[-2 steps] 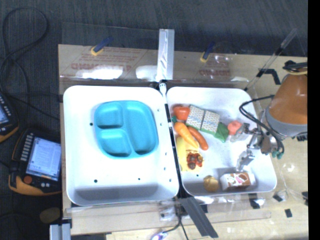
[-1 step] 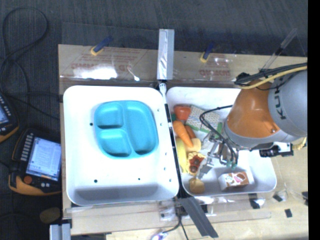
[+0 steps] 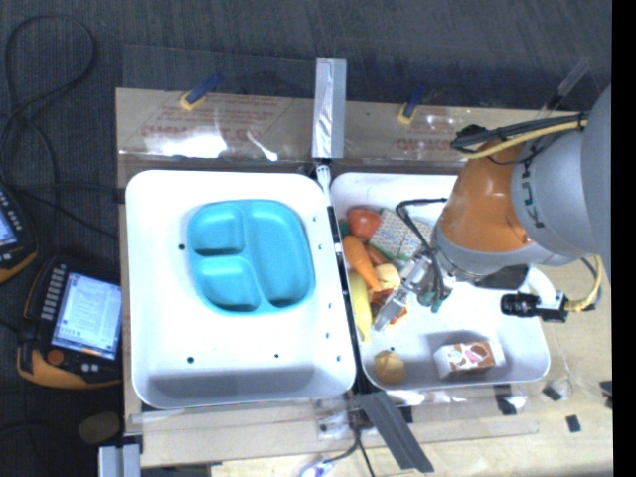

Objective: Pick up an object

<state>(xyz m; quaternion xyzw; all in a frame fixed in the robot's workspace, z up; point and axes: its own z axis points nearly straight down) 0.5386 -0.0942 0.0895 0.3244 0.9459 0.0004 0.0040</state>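
Carrot (image 3: 360, 259) against left wall of right bin (image 3: 517, 371), claw (image 3: 397, 304) just beside

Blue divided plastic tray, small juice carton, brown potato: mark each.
Blue divided plastic tray (image 3: 248, 253): camera view, centre ridge.
Small juice carton (image 3: 465, 357): camera view, top face.
Brown potato (image 3: 389, 367): camera view, middle.

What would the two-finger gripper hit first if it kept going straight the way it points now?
Probably the yellow banana at the right bin's left wall: the gripper points down-left into the toy food pile. Depth is unclear, so the orange carrot might come first.
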